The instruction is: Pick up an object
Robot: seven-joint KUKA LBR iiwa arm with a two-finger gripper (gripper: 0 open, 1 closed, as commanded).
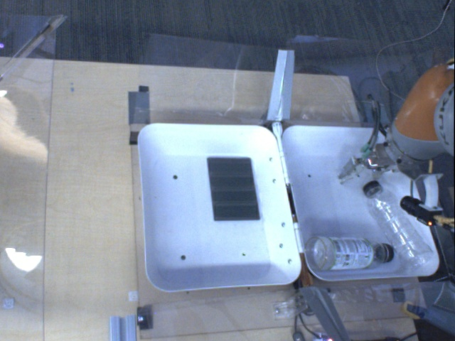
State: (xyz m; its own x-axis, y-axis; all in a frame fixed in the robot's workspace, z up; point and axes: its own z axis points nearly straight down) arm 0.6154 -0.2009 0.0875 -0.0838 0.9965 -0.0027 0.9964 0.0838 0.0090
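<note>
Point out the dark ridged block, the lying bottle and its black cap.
dark ridged block (233,188), camera view, middle of its top face
bottle (345,253), camera view, on its label
black cap (384,252), camera view, cap's side

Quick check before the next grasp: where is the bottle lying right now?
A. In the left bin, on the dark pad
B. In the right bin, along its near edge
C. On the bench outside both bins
B: the bottle lies on its side along the near wall of the right bin.

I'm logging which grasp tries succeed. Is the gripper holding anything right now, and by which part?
Nothing shows between the fingers of the gripper. It hangs over the right bin, while the bottle lies apart near the front wall.
</note>
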